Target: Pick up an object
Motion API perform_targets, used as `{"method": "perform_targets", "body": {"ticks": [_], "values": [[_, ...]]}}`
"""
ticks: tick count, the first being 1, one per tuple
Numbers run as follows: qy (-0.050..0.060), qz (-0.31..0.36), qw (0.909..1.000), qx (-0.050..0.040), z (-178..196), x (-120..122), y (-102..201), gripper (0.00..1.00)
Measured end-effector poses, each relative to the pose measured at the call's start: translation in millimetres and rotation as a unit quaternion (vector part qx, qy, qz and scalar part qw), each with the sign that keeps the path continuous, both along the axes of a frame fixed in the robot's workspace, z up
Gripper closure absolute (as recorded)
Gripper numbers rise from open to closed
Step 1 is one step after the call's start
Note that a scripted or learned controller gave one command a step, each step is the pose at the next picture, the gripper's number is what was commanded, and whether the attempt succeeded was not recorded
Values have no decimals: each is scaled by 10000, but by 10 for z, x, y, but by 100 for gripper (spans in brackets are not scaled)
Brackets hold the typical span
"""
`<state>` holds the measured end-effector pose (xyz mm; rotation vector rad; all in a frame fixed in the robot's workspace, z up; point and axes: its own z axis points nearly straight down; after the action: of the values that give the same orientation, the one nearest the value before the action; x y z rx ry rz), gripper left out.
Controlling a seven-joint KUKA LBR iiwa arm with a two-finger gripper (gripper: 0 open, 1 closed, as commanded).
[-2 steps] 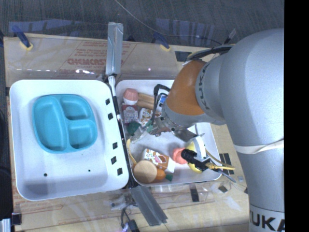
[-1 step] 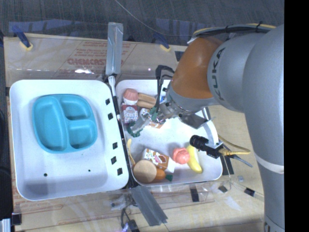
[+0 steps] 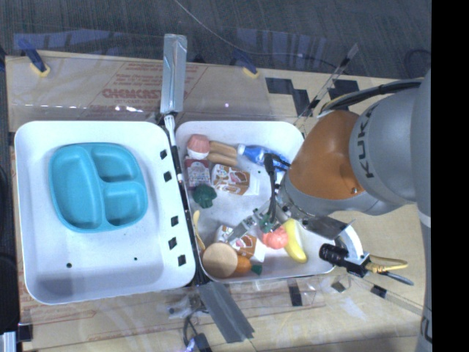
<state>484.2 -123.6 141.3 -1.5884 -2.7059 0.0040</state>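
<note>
Right now the arm (image 3: 381, 152) leans in over the right-hand bin (image 3: 242, 134), its orange band (image 3: 330, 160) hanging above that bin's far right side. Below the band the end effector (image 3: 267, 218) reaches down among the clutter, close to a pink round toy (image 3: 275, 238) and a yellow banana (image 3: 295, 242). From where I stand I cannot tell how wide it is parted, nor whether it has hold of anything; the wrist hides too much.

Taking the right-hand bin as the marker: all the loose things lie inside it. Toward its back wall sit a small pink-and-white piece (image 3: 198, 146), a tan hot-dog bun (image 3: 222, 152) and a blue bottle-like thing (image 3: 254, 153). Nearer its middle lie a printed packet (image 3: 230, 180), a dark red packet (image 3: 196, 173) and a dark green lump (image 3: 204, 194). At its front edge rests a round tan bread roll (image 3: 219, 259), with an orange piece (image 3: 242, 265) just beside it and a small carton (image 3: 249, 244) touching the pile.

Left of that bin, side by side with it, stands the other bin (image 3: 44, 270), bearing a blue divided tray (image 3: 99, 185). Both rest on the desk (image 3: 410, 306).
</note>
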Motion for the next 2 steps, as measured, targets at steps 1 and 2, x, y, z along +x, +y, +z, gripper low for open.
{"method": "perform_targets", "body": {"ticks": [1, 2], "values": [[-8, 109, 9999, 6, -509, 706, 143, 0], [-16, 131, 9999, 4, -402, 716, 147, 100]]}}
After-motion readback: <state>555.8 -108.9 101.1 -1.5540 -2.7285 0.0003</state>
